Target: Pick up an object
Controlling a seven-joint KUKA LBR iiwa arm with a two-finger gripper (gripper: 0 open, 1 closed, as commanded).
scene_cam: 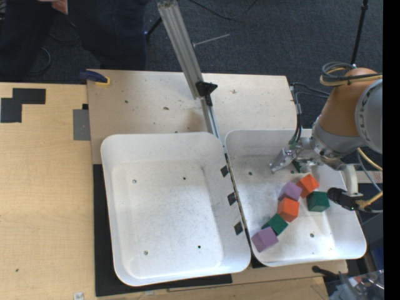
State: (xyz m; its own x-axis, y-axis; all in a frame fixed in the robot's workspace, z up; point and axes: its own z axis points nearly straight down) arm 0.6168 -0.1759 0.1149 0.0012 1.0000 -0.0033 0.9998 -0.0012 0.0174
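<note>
reaching in from the right, the gripper (289,159) hangs over the right bin (350,245), just above the block cluster; whether it is released or clenched cannot be told. an orange block (308,184) lies nearest, beside purple (292,191) and green (318,201) blocks.

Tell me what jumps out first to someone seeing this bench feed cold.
The bright blocks clustered in the right bin: two orange cubes, two purple ones and two green ones, strung in a loose diagonal. Just above them, the arm's orange band and its end effector hang over that bin's upper part. The left bin shows bare white floor.
</note>
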